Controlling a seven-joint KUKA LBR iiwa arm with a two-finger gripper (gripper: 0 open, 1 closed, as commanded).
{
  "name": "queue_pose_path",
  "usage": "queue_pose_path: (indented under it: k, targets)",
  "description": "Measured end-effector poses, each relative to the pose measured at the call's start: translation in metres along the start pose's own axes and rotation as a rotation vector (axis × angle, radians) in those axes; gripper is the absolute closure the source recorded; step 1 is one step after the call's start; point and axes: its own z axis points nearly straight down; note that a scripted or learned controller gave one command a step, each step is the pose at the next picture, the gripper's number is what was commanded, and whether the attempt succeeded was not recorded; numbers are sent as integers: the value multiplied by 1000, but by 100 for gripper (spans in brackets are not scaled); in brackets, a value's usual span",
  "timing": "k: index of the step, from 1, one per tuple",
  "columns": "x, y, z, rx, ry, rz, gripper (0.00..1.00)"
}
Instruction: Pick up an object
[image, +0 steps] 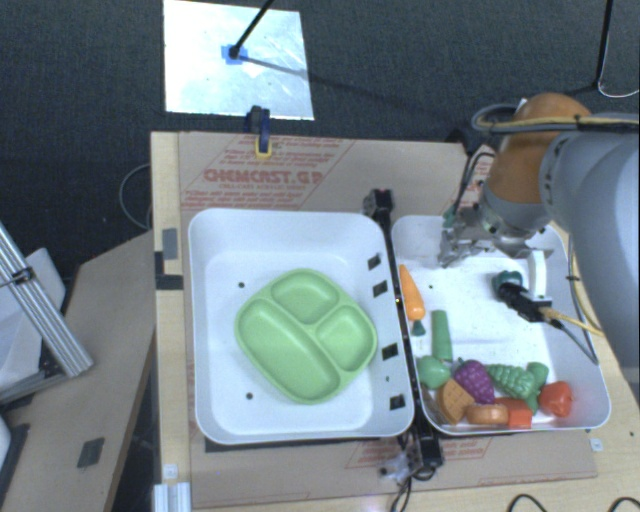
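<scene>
Toy food is all heaped in the near corner of the right bin (590, 395): purple grapes (474, 379), a tomato (556, 398), with the carrot (410, 291) lying apart by the divider, probably the easiest grab. The hand (466, 243) hovers over the bin's far end, nothing in it; can't tell its state. The green divided plate (305, 335) fills the left bin (215, 250), likely the drop-off.

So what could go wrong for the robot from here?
The toy food is heaped tightly in the right bin's near corner, so the gripper, now up at the far end, might pinch two pieces or knock some aside. The carrot lies against the bin wall, which could block a finger.
</scene>
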Motion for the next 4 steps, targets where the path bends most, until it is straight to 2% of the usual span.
queue_pose_path:
  k: [1,2,3,4]
  targets:
    - [5,4,-45,-1,0,2,100]
    - [1,-1,-106,-3,-1,6,100]
    - [1,0,-130,0,0,3,100]
    - [49,-28,-139,4,1,2,100]
